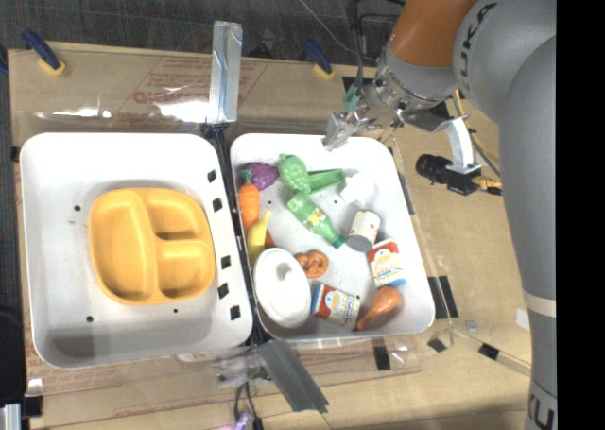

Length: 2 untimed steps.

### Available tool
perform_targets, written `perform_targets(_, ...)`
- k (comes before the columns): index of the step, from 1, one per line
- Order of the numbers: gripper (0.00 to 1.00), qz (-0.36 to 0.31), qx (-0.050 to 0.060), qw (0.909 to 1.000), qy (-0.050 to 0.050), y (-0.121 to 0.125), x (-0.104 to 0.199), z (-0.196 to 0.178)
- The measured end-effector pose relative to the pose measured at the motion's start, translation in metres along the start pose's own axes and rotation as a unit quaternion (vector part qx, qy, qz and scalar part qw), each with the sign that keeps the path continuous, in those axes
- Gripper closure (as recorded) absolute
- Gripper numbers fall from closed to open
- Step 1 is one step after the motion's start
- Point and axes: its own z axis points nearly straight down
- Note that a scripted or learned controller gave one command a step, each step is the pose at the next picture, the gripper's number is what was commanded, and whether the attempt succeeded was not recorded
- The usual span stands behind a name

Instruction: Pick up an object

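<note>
My gripper (338, 131) hangs over the far rim of the right bin (402, 194), above its back edge, with nothing visible between its fingers. Below it in that bin lie a purple toy (261, 174), a green bumpy toy (293, 171), a green bottle (314, 216), a carrot (248, 202), a yellow piece (256, 235), a white bottle (357, 190), a small can (364, 226), a white round lid (283, 286), two labelled jars (385, 263) (334, 303) and a brown pear-shaped toy (380, 304).
The left bin (57, 163) holds a yellow divided plate (151, 244). A metal strip (226, 69) stands upright behind the divide between the bins. Blue clamps (43, 50) sit at the bench's back edge.
</note>
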Motion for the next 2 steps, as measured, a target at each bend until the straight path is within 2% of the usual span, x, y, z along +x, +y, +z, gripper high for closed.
perform_targets(1, 1.0, 0.026, 0.001, 0.9997, 0.002, 0.018, 0.058, 0.02)
perform_targets(2, 1.0, -0.153, 0.004, 0.9882, 0.003, 0.02, 0.006, 0.137)
